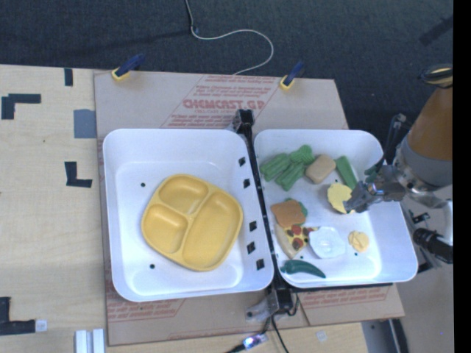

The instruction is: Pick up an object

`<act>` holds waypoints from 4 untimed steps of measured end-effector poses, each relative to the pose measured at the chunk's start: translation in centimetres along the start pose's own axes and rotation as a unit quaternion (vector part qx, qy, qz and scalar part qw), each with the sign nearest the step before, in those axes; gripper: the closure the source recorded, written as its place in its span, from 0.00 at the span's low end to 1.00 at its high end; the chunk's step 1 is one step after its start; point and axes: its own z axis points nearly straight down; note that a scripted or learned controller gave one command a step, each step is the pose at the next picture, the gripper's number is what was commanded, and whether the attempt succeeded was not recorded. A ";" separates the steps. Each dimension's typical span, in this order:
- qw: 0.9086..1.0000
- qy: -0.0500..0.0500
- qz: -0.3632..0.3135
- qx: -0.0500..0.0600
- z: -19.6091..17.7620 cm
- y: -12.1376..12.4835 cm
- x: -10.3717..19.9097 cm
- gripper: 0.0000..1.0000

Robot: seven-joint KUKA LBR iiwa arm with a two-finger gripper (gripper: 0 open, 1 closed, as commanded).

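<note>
We see two white bins side by side on the tabletop. The left bin [118, 219] holds one yellow tray [193, 221] with three compartments. The right bin [390, 259] holds about ten toy foods: green beans [287, 165], a bun [321, 168], a green pod [346, 171], a yellow piece [339, 196], toast [288, 212], a pizza slice [294, 237], an egg [327, 242], a small yellow bit [359, 240] and a chilli [302, 268], its long axis running left to right along the front wall. The gripper [358, 199] sits low beside the yellow piece; we cannot tell how its jaws stand.
</note>
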 end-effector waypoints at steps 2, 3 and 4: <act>1.000 0.000 -0.001 0.000 0.0 -0.6 11.3 1.00; 1.000 0.000 -0.001 0.001 0.7 -0.5 17.4 1.00; 1.000 0.000 -0.001 -0.001 -1.0 0.0 22.1 1.00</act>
